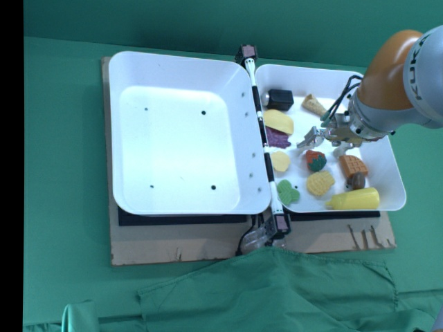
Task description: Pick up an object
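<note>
Gripper: gripper (313, 138) of bare grey metal hangs over the middle of the right bin (392, 178), fingers pointing toward the divider; whether the fingers are parted or closed cannot be told, and nothing shows between them.
Arm: smooth grey arm (429, 75) with a glossy orange band (387, 71), coming in over the right bin's far right corner; black cables run along the wrist.
Writing: dark letters on the grey arm shell, cut off at the edge; they seem to read KU.
Right bin: shallow white plastic, rounded corners, holding all the small toy foods.
Near the gripper: a red and green strawberry-like piece (316, 160) lies just below the fingertips; a purple ridged piece (278, 138) and a yellow flat slice (279, 122) lie beside them on the divider side.
Far end of right bin: a black boxy block (279, 99) and a tan wedge (314, 106).
Near end of right bin: a pale yellow round piece (280, 161), a green lumpy piece (288, 191), a bumpy yellow corn-like piece (320, 183), an orange waffle-patterned piece (352, 165), a small brown piece (357, 180) touching it, and a long smooth yellow banana (354, 199) along the near wall.
Left bin: left bin (124, 81) is the same white plastic, larger in view, with a few small dark dots on its floor.
Under the bins: brown cardboard sheet (159, 254) on a green cloth (277, 289), which is wrinkled at the near edge.
</note>
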Robot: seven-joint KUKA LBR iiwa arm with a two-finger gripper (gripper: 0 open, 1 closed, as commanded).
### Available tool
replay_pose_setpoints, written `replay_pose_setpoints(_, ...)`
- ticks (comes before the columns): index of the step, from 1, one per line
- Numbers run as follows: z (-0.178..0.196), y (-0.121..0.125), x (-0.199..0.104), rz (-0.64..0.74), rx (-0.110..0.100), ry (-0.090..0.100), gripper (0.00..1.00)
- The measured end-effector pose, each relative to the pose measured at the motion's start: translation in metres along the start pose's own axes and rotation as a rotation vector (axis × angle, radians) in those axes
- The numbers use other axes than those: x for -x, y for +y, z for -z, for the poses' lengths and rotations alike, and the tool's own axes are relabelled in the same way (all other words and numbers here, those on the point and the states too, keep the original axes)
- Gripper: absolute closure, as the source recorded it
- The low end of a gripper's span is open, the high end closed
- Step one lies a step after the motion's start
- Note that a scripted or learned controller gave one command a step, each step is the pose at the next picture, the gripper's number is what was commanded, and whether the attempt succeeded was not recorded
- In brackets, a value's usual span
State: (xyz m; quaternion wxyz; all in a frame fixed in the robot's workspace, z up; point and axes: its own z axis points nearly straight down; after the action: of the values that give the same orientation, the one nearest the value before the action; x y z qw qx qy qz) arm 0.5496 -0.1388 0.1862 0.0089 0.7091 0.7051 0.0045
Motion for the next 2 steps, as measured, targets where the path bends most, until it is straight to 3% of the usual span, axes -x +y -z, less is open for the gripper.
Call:
replay_pose_setpoints(1, -0.001, 0.010, 0.049, 0.000, -0.002, 0.002, 0.00)
replay_pose_setpoints(2, -0.004, 0.080, 0.048, 0.005, -0.005, 0.000, 0.00)
